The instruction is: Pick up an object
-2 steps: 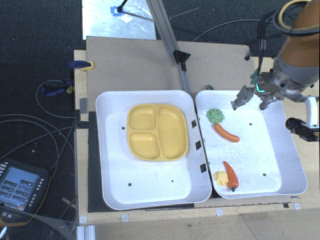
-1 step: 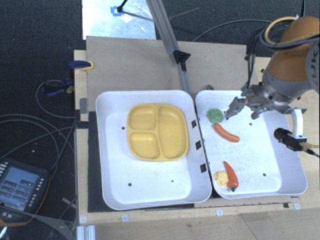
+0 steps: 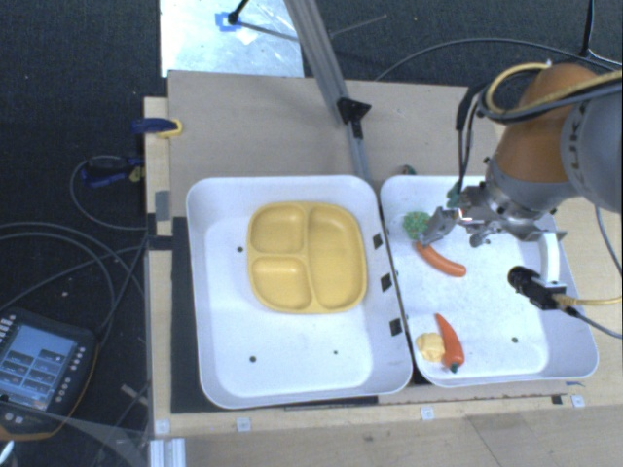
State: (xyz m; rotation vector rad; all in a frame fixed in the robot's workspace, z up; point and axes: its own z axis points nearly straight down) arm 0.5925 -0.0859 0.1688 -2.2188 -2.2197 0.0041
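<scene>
Camera view looks down on a tabletop point(image 3: 253, 125) bearing two shallow white bins side by side. The arm point(image 3: 545, 144), grey with an orange band, comes in from 3 o'clock and ends over the upper part of the right bin point(image 3: 516, 358).

The gripper point(image 3: 459, 230) hangs over that bin towards its 11 o'clock corner. Its fingers point(image 3: 436, 228) stand apart, moderately wide, and nothing shows between them. The finger on the 9 o'clock side reaches down just beside a small green leafy piece point(image 3: 417, 224); whether it touches the piece I cannot tell.

At 6 o'clock of the green piece and just beside it lies an orange sausage point(image 3: 441, 260), slanted from 10 o'clock to 4 o'clock and below the gripper in the view. It lies flat on the bin floor, apart from the gripper.

Near the bin's 7 o'clock corner lies a red-orange carrot point(image 3: 449, 343), its length running roughly 12 to 6 o'clock. A small pale yellow lump point(image 3: 428, 344) sits touching it on the 9 o'clock side. Both are well apart from the gripper.

The left bin point(image 3: 292, 358) holds a yellow divided plate point(image 3: 307, 258) with three compartments, lying flat a little towards 12 o'clock of the bin's middle.

A grey metal pole point(image 3: 321, 47) slants across the tabletop from 12 o'clock down to the gap between the bins. A blue clamp point(image 3: 156, 125) grips the tabletop's edge at 10 o'clock, and a handheld screen point(image 3: 29, 358) lies on the floor at 8 o'clock.
</scene>
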